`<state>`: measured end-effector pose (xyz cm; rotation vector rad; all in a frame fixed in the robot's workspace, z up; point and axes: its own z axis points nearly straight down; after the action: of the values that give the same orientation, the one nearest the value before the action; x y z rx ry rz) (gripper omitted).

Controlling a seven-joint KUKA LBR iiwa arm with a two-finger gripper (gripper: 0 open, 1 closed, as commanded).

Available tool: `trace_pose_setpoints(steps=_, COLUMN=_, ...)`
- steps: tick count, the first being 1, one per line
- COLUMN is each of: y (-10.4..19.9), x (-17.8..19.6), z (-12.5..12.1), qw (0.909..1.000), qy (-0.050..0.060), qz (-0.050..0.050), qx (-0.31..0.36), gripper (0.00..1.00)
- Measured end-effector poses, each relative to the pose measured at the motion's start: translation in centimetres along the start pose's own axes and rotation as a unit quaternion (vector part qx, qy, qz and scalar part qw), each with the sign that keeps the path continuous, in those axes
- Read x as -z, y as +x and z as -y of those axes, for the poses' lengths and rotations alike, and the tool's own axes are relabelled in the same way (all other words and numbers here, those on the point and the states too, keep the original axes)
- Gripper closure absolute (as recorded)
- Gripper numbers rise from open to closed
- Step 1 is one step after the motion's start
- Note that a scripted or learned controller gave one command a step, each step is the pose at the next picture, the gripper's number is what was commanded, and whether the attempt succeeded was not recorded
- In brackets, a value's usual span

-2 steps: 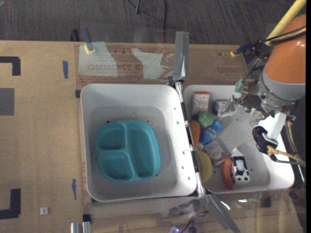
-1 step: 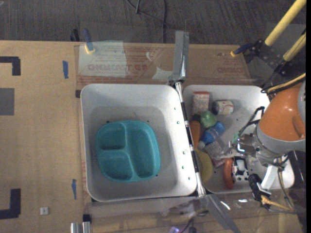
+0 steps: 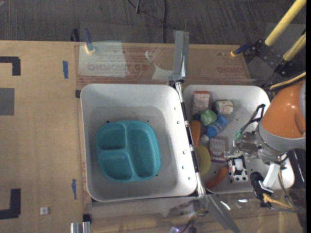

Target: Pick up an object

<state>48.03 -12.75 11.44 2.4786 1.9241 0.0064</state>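
Gripper (image 3: 236, 169): low in right bin (image 3: 252, 92), jaw state indeterminable. Nearest item: orange carrot-like toy (image 3: 217, 176), probably light, smooth, slippery; grasp across middle

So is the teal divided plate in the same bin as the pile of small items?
No, the teal plate lies in the left bin, while the small items sit in the right bin.

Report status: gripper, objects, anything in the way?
Gripper low in right bin, nothing seen held. Objects piled along its left side, carrot among them. Teal tray alone in left bin.
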Motion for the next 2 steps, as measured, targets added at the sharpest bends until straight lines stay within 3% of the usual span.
trace_pose_setpoints(steps=1, y=10.6, x=7.0, z=0.8, qw=1.0000, qy=0.003, qz=0.000, qx=-0.009, gripper=1.00)
trace_pose_setpoints(steps=2, y=15.5, x=12.7, z=0.0, qw=0.9995, qy=0.003, qz=0.001, qx=-0.032, gripper=1.00)
